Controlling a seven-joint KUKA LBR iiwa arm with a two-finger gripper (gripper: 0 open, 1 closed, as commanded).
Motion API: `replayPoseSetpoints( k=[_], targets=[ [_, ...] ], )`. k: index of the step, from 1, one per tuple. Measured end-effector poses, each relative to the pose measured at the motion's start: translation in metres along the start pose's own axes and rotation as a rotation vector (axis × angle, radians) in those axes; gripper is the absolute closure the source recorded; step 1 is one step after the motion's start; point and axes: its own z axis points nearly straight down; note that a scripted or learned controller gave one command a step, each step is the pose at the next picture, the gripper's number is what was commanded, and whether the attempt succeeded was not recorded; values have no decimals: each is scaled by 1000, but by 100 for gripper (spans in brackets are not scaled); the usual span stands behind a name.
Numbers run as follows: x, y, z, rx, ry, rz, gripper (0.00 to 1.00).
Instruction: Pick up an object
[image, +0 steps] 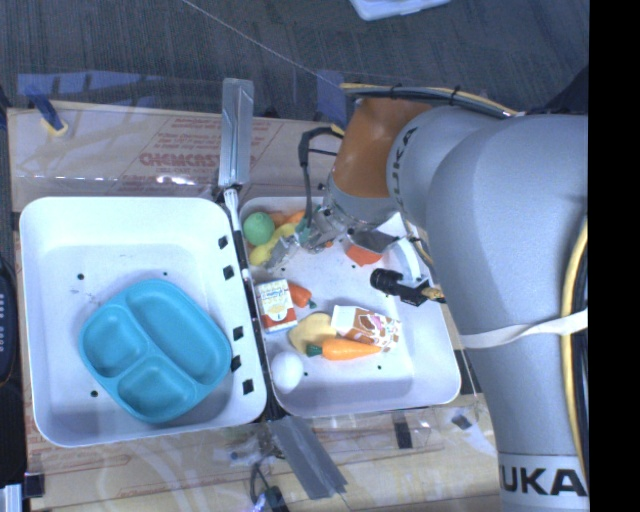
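The gripper (318, 232) is seen low in the far left corner of the right bin (432, 372), reached in from the right beneath the orange band (372, 150). Whether it is open, closed or gripping cannot be told, since its tip is lost among the toys there. The nearest candidates are packed just to its left: a green ball (259, 227) against the bin's left wall, with yellow pieces (272, 248) just below it. An orange piece (362, 254) is seen just to its right. The other toys lie nearer the camera and well apart from it: a small carton (275, 303), a banana (312, 331), a carrot (350, 349) lying crosswise, a box (366, 325) and a white egg (286, 372). A short shift leftward is judged to be what a grasp on the ball calls for. The left bin (60, 225) holds a blue tray (155, 348).
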Motion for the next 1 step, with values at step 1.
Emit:
replayPoseSetpoints(
  k=[1],
  targets=[
    [-3,2,-1,-12,-2,165,0]
  ],
)
